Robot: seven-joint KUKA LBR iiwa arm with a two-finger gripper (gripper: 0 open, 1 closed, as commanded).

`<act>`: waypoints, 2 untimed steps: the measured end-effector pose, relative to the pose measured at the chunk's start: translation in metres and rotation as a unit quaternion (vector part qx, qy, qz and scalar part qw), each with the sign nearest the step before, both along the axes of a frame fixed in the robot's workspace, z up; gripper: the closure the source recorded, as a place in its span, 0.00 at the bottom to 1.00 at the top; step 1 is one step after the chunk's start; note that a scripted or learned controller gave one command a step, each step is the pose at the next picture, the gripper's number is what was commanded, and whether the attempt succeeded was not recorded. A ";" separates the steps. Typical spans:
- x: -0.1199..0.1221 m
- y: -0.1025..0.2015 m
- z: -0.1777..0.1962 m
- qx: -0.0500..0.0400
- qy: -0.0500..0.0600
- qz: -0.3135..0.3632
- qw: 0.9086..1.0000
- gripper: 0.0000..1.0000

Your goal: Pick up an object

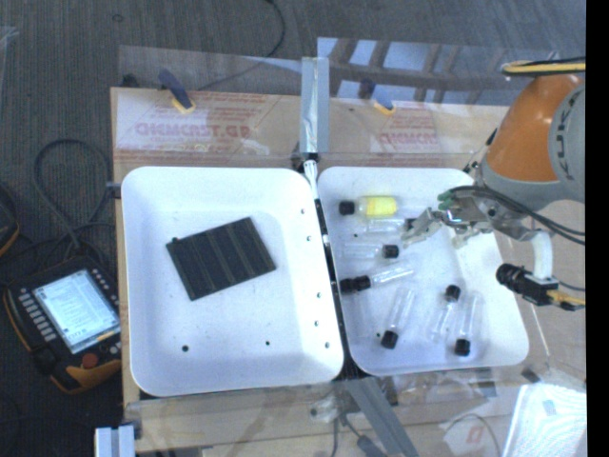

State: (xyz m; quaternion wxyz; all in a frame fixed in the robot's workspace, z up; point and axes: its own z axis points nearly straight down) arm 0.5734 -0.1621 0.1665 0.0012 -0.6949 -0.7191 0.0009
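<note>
The right bin (pixel 504 346) holds several clear vials with black caps. A yellow-filled vial (pixel 379 205) lies near its far edge. Another vial (pixel 383 277) lies across the middle, and more vials (pixel 399 313) (pixel 465 320) lie toward the front. My gripper (pixel 422 227) reaches in from the right, low over the upper middle of this bin, just right of a clear vial (pixel 369 249) and below the yellow one. Nothing visible is held. A black ribbed pad (pixel 221 257) lies flat in the left bin (pixel 152 350).
The grey arm with its orange band (pixel 538 141) covers the right bin's far right corner. A black connector and cable (pixel 521 282) hang over that bin's right rim. A teach pendant (pixel 67 317) lies on the floor at the left.
</note>
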 end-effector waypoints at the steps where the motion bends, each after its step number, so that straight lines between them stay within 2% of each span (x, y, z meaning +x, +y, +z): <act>1: 0.015 -0.008 -0.058 -0.002 -0.009 0.015 1.000 0.00; 2: -0.077 0.002 -0.064 0.001 0.000 0.073 0.997 0.00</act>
